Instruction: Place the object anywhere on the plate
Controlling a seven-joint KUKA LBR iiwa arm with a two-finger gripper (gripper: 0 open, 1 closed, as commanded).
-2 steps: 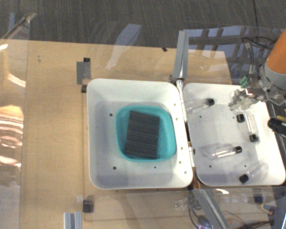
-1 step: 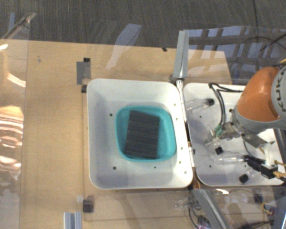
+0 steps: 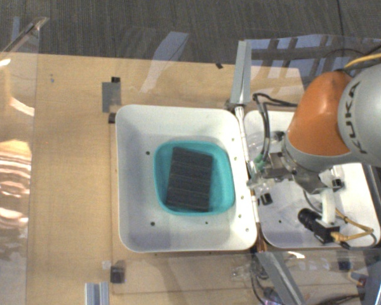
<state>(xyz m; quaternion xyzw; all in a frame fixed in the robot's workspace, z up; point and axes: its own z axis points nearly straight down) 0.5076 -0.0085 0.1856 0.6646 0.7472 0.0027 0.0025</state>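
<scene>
One readable text: "KUKA" in dark capitals on the grey arm (image 3: 368,116), running vertically down the casing just right of the orange band (image 3: 317,116); the letters were cut close to the frame's right edge. No label, number or sign was legible on the bins (image 3: 136,170), plate (image 3: 225,183), dark object (image 3: 190,178) or bench (image 3: 63,170)
</scene>
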